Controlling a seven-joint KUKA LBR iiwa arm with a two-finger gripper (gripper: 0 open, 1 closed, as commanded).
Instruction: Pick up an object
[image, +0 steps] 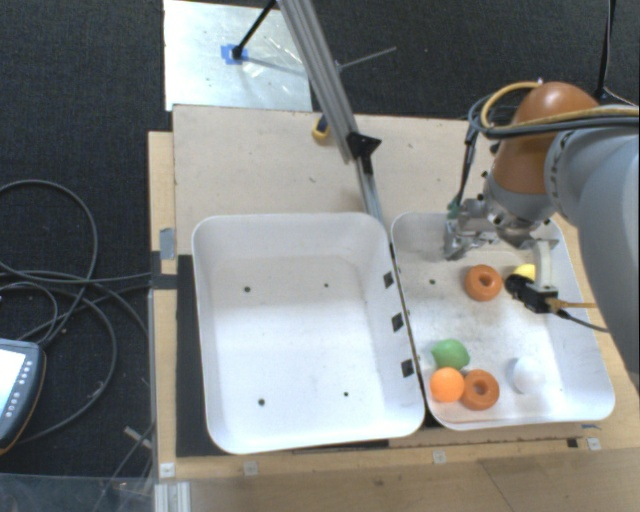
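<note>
Camera view, single frame. Arm (600, 190) enters from the right of the frame, with the pincer (465, 243) low over the upper part of the right bin (440, 310), close to its far wall. Opening of the pincer: cannot tell from this angle. No object is seen held in it.

Candidate objects, all in the right bin:
- upper orange ring (483, 283): just below and right of the pincer, near it and apparently not touching. Lies flat with its hole facing up. It is round, so it has no long axis.
- green piece (451, 353): lower part of the bin, oval, with its long axis roughly left-right in the frame.
- orange ball (447, 384): directly below the green piece, touching or nearly touching it.
- lower orange ring (480, 389): just right of the orange ball, flat, hole up.
- white ball (524, 375): lower right of the bin, apart from the lower orange ring.

Left bin (290, 330) sits beside the right bin at centre frame, and their rims meet. Both rest on the tan bench (250, 160).
</note>
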